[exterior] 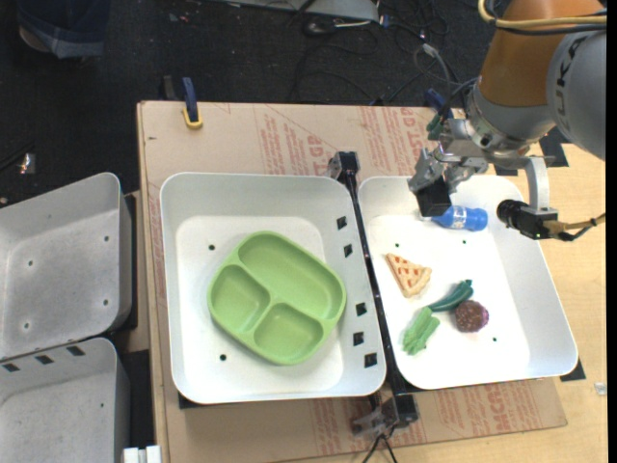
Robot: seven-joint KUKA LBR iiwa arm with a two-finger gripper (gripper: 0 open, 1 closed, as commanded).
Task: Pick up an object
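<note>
At the far end of the right white bin, the grey arm's black two-finger gripper, jaw state indiscernible, hangs touching or just left of the small blue plastic object, whose long axis runs rightward from it.

You see a lime-green divided tray in the left white bin; right, an orange waffle-patterned wedge, a blue object, a green vegetable, a maroon ball.
</note>
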